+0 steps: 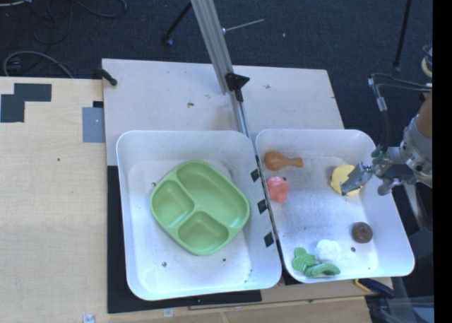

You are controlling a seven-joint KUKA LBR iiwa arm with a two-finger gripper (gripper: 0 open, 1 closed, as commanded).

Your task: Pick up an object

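The bench [212, 88] is the biggest thing here, and two white bins sit on it side by side. The left bin [134, 173] holds a big green plate [200, 206] with three dips in it. The right bin [385, 244] is my landmark, since all the small things lie in it.

The robot arm [424, 138] comes in over the right wall of the right bin. Its hand [357, 179] is down low, just inside that wall, near the top. It sits right at a yellow toy [342, 174], and a blue bit of the hand lies over the toy's edge. I cannot tell if the hand is spread or pressed together, and I cannot tell if it has the toy.

The yellow toy looks small and light, I think, maybe soft and a bit round. I would pinch it across its middle, so it does not pop out.

Near the bottom wall of the right bin is a green bumpy toy [311, 265] with a white lump [328, 248] touching it. By the left wall is a pink toy [277, 189]. Just above it lies an orange thing [281, 161] like a chicken leg. Smallest is a brown round thing [362, 232] near the right wall, below the yellow toy. It looks hard and flat, so it may be tricky to grab.
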